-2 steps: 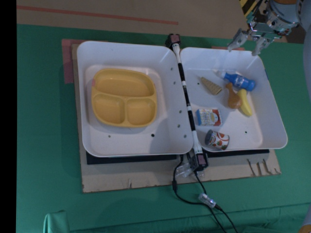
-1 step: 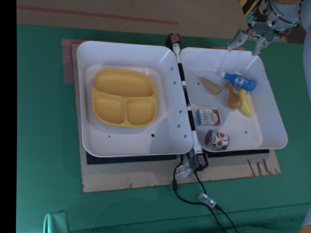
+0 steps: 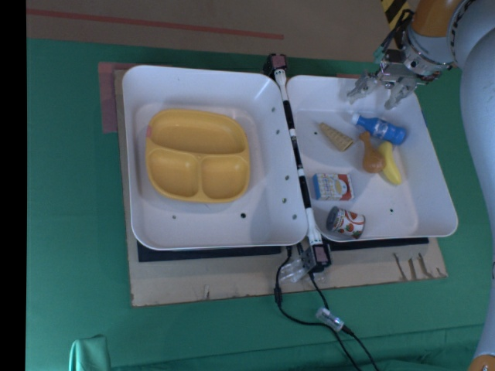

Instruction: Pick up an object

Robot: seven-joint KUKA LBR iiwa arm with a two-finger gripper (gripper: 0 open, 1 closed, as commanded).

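1. Nearest the camera, a small printed can (image 3: 345, 222) lies on its side in the right bin (image 3: 433, 199), well below the gripper in the picture and a little to its left.
2. One gripper (image 3: 384, 90) hangs at the far edge of the right bin, its fingers spread wide with nothing between them.
3. Closest to it is one blue bottle (image 3: 380, 129), lying just below the gripper and apart from it. The bottle's long axis runs slantwise, white cap toward the upper left, base toward the lower right.
4. By my judgement, the coming move turns on a short drop onto that bottle, with the fingers closing across its narrow width.
5. Further below the bottle lie one brown drumstick-shaped toy (image 3: 372, 154) and one yellow banana (image 3: 390, 165), touching each other.
6. Left of the bottle is one cone-shaped wedge (image 3: 336, 136); below that, one small red and white box (image 3: 332, 185).
7. Far left of the gripper, the left bin (image 3: 155, 222) holds one yellow divided tray (image 3: 198, 154) with three compartments.
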